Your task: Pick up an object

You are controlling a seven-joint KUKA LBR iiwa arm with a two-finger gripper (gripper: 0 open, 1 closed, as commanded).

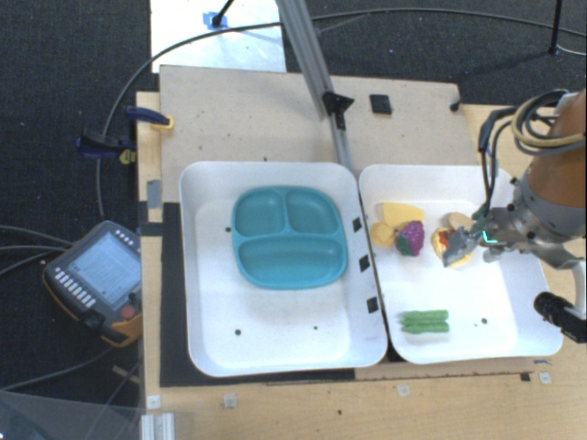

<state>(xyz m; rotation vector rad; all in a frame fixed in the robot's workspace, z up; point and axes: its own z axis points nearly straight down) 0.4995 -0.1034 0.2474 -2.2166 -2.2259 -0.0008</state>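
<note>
Bins first: left shallow white bin (211,337) bears a teal divided plastic plate (289,237); right white bin (514,328) holds the toys. My pincer (456,251) sits low over a small red-and-yellow toy (444,241) — grip state I cannot tell. Nothing lifted yet — purple piece (411,237) and green pod (424,321) lie untouched.

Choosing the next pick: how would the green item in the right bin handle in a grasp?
The green item lies flat and long, so probably won't roll far. It looks small, likely light. Its ridged surface may help grip. It lies apart from the claw.
</note>
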